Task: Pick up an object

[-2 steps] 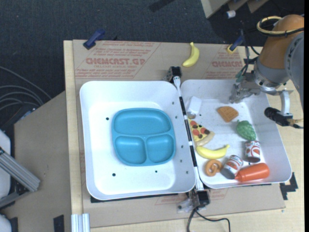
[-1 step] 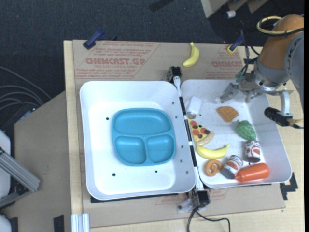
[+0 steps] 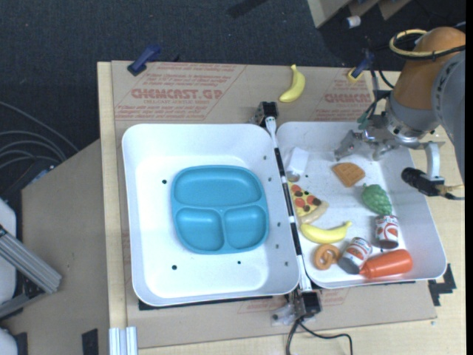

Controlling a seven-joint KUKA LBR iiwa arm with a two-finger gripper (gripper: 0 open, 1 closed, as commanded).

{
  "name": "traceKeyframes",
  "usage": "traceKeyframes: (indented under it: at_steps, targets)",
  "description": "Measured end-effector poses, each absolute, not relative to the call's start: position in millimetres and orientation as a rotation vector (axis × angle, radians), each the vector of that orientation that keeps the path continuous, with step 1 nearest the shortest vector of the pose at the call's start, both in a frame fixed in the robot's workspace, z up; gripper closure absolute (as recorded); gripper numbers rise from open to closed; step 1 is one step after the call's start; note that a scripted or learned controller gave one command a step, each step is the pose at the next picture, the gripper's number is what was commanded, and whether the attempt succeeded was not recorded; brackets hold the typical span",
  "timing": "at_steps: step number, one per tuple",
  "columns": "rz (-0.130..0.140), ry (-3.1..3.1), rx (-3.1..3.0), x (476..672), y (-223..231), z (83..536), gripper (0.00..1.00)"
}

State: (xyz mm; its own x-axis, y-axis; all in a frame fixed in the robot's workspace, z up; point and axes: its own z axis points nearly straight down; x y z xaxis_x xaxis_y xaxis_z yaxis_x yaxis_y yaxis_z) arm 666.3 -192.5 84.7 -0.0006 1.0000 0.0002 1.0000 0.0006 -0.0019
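Two white bins sit side by side on the counter (image 3: 185, 95), which is covered with printed brown board. The left bin (image 3: 148, 161) holds a blue divided tray (image 3: 219, 207). The right bin (image 3: 421, 220) holds the toy foods: a white block (image 3: 297, 159) near its upper left, a brown bread piece (image 3: 348, 173) near the middle, a green vegetable (image 3: 376, 197) to the right of it, a pizza slice (image 3: 304, 202) against the left wall, a banana (image 3: 325, 232) below the pizza, a pretzel (image 3: 325, 257) below the banana, two small cans (image 3: 386, 229) (image 3: 355, 252), and an orange carrot-like piece (image 3: 384, 264) along the lower edge. A second banana (image 3: 293, 86) lies on the counter beyond the bins, near a blue clip (image 3: 143, 60) at the far left corner. The arm (image 3: 425, 72) enters from the right, and its jaws (image 3: 364, 145) hang over the upper part of the right bin, just above the bread piece, spread apart with nothing visible between them.
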Motion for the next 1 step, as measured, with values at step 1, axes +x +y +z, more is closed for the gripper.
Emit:
traceKeyframes:
  at_steps: [1]
  targets:
    - [0.000,-2.224,-2.222,667.2,-192.4,95.6,1.00]
